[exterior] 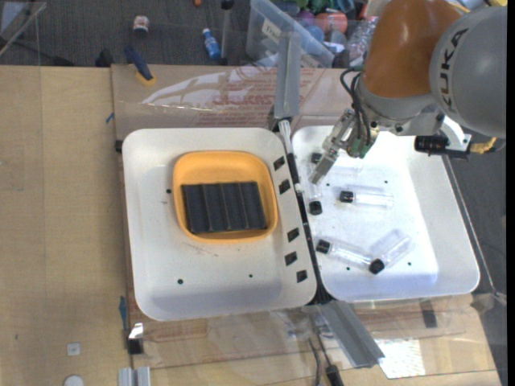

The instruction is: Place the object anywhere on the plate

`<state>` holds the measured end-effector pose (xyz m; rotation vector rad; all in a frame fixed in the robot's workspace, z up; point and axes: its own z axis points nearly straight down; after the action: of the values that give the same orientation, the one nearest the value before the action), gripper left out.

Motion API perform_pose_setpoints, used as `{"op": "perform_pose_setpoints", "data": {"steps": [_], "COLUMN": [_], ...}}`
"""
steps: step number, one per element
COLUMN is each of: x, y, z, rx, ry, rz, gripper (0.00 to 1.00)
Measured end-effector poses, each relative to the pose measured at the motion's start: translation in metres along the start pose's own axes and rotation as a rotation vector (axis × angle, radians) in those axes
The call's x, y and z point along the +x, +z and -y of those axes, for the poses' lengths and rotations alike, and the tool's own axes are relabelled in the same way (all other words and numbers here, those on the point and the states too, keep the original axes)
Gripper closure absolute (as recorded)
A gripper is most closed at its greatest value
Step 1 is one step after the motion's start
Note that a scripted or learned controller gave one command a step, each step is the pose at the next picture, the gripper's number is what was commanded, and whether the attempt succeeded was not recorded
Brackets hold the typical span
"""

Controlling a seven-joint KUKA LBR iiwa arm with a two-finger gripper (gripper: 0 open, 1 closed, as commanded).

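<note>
Gripper point(320, 167) is seen just beside the capped tube point(366, 197), on its plate point(224, 195) side; tube axis runs plate-ward; grip state cannot be told.

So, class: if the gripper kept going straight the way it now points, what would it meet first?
The gripper points down-left; first it would likely meet the right bin floor near the divider, though depth is unclear.

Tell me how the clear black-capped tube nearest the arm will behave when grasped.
The clear tube lies flat in the right bin; being round, it will probably roll if nudged. It looks like smooth plastic, so likely light and slippery.
</note>
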<state>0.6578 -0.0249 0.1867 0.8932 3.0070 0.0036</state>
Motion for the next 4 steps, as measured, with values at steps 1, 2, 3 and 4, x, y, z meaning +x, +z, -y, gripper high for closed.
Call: {"op": "perform_pose_setpoints", "data": {"steps": [1, 2, 3, 4], "x": [-0.027, -0.026, -0.028, -0.035], "y": [-0.034, -0.047, -0.06, -0.089], "z": [0.036, 0.038, 0.037, 0.048], "rx": [-0.001, -0.002, -0.008, -0.001], "ry": [-0.05, -0.04, -0.039, -0.177], "rz": [0.005, 0.004, 0.012, 0.006], "gripper": [0.0, 0.0, 1.0, 1.0]}}
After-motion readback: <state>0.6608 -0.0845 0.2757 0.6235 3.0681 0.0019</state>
